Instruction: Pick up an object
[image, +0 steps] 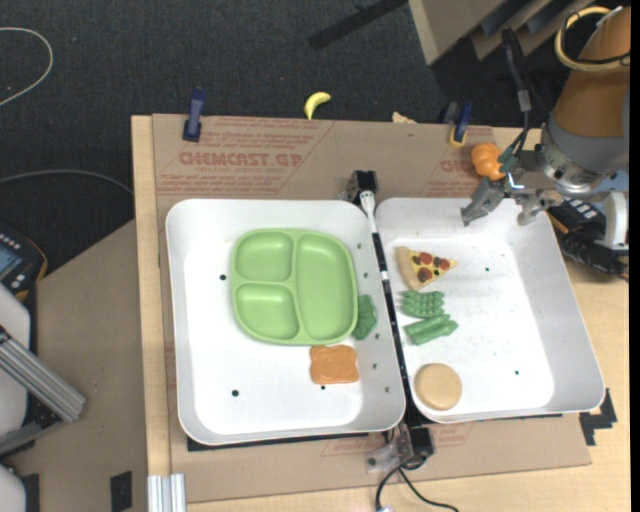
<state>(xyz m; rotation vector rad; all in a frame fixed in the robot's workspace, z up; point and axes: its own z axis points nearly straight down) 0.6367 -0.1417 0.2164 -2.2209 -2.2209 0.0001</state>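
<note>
Your tool (505, 202) hangs open and empty over the far right corner of the right shallow white bin (560, 330).

Its two dark fingers (478, 204) are spread apart with nothing between them, above bare bin floor. Nearest to you in that bin lies the triangular toy pizza slice (423, 266), then two green pea pods (426, 314) just below it, and a round tan biscuit-like disc (438, 386) near the front wall. In the left shallow white bin (195, 330) you see a light green divided plastic plate (295, 287), a dark green piece (364, 316) touching its right edge, and an orange toast-shaped block (333, 365) just in front. Both bins sit on the cardboard-covered tabletop (250, 155).
</note>
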